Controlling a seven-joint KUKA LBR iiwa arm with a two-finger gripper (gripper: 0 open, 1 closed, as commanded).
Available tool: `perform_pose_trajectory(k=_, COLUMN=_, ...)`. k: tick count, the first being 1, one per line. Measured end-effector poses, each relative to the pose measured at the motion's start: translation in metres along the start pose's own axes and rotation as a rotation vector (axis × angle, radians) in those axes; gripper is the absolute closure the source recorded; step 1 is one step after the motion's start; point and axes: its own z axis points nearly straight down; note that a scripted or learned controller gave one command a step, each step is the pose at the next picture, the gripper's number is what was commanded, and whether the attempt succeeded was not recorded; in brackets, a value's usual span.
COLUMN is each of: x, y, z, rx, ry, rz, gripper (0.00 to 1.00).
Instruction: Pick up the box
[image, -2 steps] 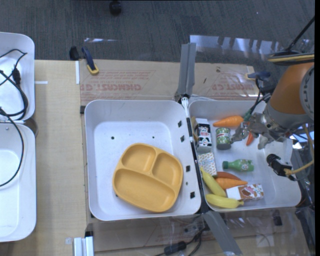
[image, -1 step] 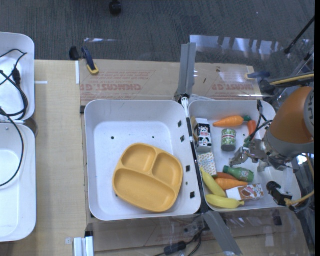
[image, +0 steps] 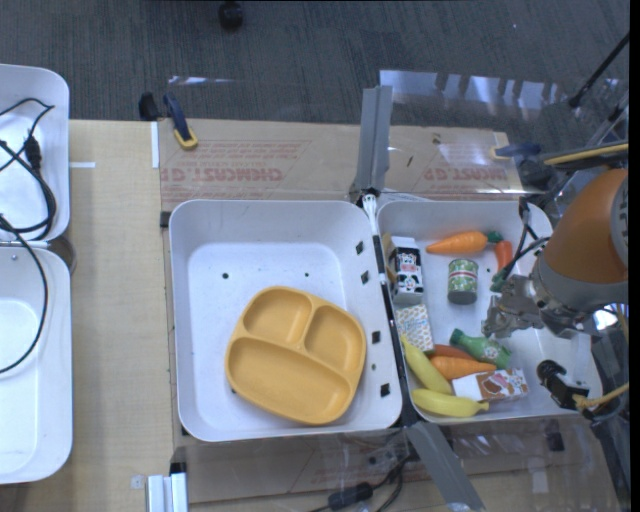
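Observation:
A small red-and-white box lies flat near the front of the right bin, beside two yellow bananas. A black-and-white carton stands at the bin's left wall, with a flat patterned packet just in front of it. My gripper hangs over the right part of this bin, above a green bottle and slightly behind the red-and-white box. It holds nothing that I can see.
The right bin also holds carrots and a green can. A yellow divided plate lies in the left bin. The arm's grey and orange body overhangs the right bin's right edge.

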Motion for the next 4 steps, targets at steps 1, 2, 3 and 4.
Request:
perform_pose_trajectory(k=1, x=-0.0073, y=0.0594, z=-0.0051, rx=-0.001, ry=0.0, rz=0.215, gripper=1.0)
perform_pose_trajectory(k=2, x=-0.0072, y=0.0594, z=-0.005, rx=-0.001, ry=-0.001, rz=0.215, gripper=0.0)
perform_pose_trajectory(k=3, x=-0.0077, y=0.0591, z=-0.0133, rx=0.001, ry=-0.002, rz=0.212, gripper=1.0)
perform_pose_trajectory(k=4, x=-0.0077, y=0.0591, z=-0.0133, rx=0.002, ry=-0.002, rz=0.212, gripper=0.0)
